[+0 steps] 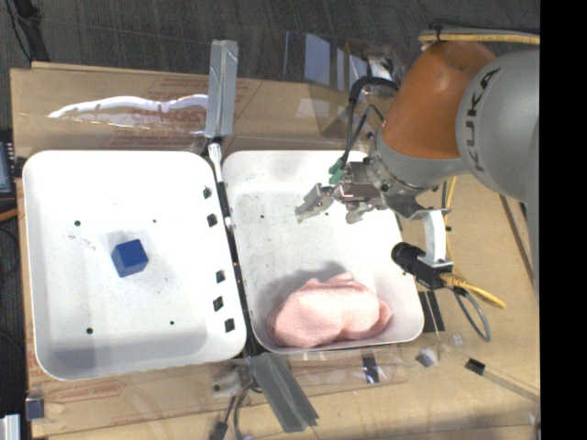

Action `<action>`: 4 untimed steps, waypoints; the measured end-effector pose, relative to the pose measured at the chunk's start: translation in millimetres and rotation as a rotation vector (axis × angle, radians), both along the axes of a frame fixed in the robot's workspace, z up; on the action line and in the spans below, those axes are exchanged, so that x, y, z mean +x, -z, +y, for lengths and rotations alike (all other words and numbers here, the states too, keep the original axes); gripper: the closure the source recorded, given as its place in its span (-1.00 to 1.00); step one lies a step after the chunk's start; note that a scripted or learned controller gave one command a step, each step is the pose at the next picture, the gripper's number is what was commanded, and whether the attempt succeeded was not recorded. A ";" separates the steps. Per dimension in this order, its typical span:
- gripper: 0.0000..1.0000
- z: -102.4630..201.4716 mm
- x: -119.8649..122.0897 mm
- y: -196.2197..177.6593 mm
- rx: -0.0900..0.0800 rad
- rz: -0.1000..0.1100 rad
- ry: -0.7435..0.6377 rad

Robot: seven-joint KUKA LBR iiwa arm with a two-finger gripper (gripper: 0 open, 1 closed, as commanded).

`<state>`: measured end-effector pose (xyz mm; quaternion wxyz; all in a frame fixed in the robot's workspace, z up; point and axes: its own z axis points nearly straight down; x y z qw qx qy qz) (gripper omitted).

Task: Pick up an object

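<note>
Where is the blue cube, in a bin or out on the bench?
In: the blue cube rests on the floor of the left bin.

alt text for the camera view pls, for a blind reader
A grey and orange arm's gripper hovers over the right bin, above a pink cloth near its front edge. A blue cube sits in the left bin.
</note>
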<state>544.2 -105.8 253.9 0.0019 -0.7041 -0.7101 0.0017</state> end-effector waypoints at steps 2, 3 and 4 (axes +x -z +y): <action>-1.00 -72.4 -50.4 103.1 0.001 0.001 -0.068; -1.00 -71.1 -28.7 162.5 0.001 -0.002 -0.098; -1.00 -1.0 -18.3 163.3 0.003 0.001 -0.170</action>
